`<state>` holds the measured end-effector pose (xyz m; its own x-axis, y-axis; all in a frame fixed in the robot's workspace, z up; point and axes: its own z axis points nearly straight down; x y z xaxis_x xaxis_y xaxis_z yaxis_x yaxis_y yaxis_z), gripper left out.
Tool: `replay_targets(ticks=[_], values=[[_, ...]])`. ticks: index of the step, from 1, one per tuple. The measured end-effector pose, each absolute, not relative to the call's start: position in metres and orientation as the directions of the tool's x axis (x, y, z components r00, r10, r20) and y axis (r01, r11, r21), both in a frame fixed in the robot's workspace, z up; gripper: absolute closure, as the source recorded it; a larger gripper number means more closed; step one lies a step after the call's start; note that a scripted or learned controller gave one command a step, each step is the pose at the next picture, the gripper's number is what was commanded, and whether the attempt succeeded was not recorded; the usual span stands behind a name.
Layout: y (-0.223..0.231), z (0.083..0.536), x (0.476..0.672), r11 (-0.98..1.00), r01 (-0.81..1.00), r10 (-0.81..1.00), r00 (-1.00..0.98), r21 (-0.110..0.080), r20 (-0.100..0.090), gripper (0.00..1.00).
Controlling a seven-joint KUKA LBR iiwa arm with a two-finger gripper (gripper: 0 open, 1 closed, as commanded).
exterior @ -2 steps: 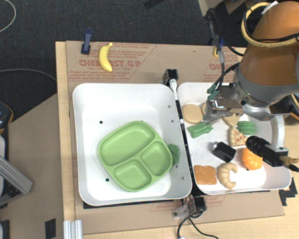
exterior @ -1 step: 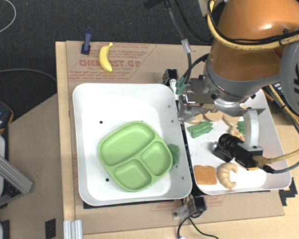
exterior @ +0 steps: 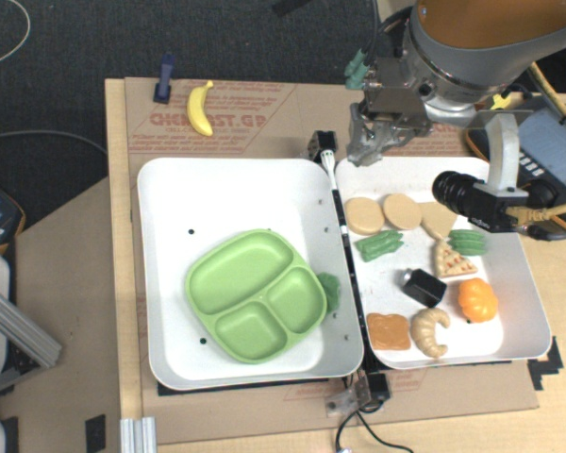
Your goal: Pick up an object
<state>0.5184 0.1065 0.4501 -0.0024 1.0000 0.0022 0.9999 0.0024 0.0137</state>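
Here my gripper (exterior: 370, 149) hovers above the right bin's (exterior: 533, 300) far-left corner, finger spacing untellable, poised to descend toward the food toys.

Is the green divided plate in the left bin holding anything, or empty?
Empty: all three compartments of the green plate show bare green. It lies flat in the left bin.

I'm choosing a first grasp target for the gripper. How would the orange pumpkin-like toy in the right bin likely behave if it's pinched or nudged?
The orange toy looks rounded and smooth, so it may roll or squirt out of a pinch. It appears to be small hollow plastic, probably light. The black block and croissant lie close, so a nudge could shove them.
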Motion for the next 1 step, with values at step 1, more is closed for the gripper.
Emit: replay_targets(ticks=[1], values=[[0.0869, 0.2934, 0.4755, -0.003, 1.000, 1.000, 0.003, -0.019, -0.004, 1.00]])
